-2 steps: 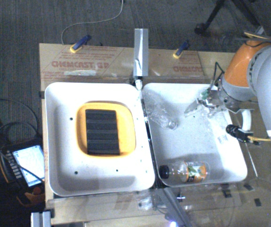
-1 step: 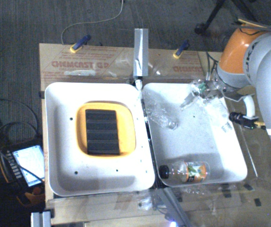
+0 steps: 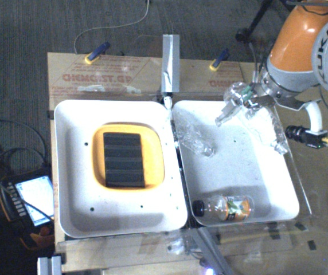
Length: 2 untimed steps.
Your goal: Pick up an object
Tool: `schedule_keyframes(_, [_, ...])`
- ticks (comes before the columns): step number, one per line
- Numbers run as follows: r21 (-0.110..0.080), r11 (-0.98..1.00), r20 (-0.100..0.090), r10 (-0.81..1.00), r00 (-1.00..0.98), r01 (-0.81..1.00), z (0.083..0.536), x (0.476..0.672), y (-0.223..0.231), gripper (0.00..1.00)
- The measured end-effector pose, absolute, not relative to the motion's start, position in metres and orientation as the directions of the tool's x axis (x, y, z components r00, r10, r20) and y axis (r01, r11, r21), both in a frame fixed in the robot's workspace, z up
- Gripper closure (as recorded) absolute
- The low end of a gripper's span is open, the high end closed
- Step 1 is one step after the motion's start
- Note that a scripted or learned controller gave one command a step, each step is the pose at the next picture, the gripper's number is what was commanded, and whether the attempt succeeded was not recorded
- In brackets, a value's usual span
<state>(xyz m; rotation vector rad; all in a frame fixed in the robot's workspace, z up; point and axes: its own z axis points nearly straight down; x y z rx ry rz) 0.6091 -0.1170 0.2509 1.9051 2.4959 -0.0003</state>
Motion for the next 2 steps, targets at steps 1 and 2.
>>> schedule_keyframes(1, [-0.003, 0.205, -0.002, 0.979, -0.205, 0.979, 0.209, 0.557, -0.119, 0.00])
schedule_keyframes(2, [-0.002, -0.109, -0.004, 0.994, 0.109, 0.994, 0.243, 0.571, -0.185, 0.00])
